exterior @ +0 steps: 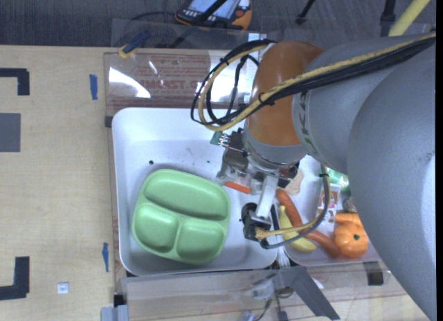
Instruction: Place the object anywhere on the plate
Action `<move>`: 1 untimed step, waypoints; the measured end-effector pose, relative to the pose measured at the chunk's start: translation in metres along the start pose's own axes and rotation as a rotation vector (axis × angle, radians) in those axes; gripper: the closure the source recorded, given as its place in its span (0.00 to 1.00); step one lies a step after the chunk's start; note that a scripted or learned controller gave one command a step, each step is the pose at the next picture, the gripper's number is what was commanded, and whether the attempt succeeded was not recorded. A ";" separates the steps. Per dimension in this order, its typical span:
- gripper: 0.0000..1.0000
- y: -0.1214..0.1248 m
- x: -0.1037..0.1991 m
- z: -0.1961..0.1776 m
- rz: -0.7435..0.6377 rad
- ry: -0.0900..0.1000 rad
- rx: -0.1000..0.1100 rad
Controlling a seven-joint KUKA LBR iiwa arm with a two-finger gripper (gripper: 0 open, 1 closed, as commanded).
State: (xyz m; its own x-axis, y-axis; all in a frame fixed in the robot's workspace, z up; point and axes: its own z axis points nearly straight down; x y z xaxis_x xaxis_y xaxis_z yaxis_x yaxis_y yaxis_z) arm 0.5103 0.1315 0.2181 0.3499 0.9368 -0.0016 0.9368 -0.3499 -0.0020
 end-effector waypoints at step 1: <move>0.00 0.000 0.000 0.000 0.000 0.000 0.000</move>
